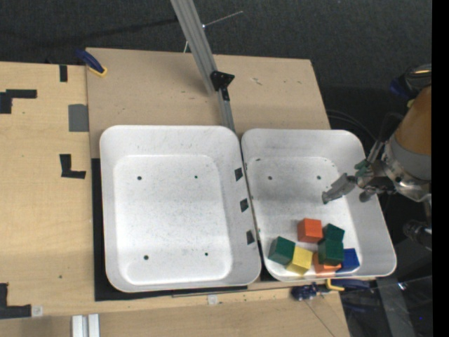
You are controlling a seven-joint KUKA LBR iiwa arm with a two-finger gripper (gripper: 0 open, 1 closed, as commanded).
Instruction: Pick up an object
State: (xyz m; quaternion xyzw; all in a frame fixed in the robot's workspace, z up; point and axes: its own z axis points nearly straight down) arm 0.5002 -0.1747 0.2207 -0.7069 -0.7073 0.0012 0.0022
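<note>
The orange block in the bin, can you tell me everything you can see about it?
The orange block is a small cube with flat faces and a plain matte look, maybe painted wood. It sits near the front of the right bin, at the top of a little huddle of blocks. A dark green block is pressed against its right side, and a yellow block lies just below it. The gripper hovers up and to its right, apart from it.

You will see the arm (414, 142) enter at the right edge as a rounded orange band above a grey wrist section. Its tool (347, 188) is built of grey metal parts with dark fittings and a small green detail beside the wrist.
</note>
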